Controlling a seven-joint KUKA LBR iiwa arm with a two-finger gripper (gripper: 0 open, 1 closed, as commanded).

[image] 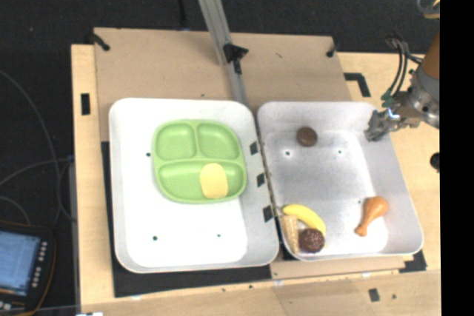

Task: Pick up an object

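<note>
The right bin [337, 181] holds a brown round piece [306, 135] near its back, an orange drumstick [372, 214] at the front right, and a yellow banana [304, 217] beside a dark brown ball [311, 240] in the front left corner. My gripper [376, 126] hangs at the bin's back right edge, above the rim, with nothing seen between its fingers. It is well to the right of the brown round piece and behind the drumstick.
The left bin [185, 240] bears a green divided plate [198, 160] with a yellow piece [214, 180] in its front compartment. A metal post [215, 15] rises behind the bins. Cables hang by the arm at the right edge.
</note>
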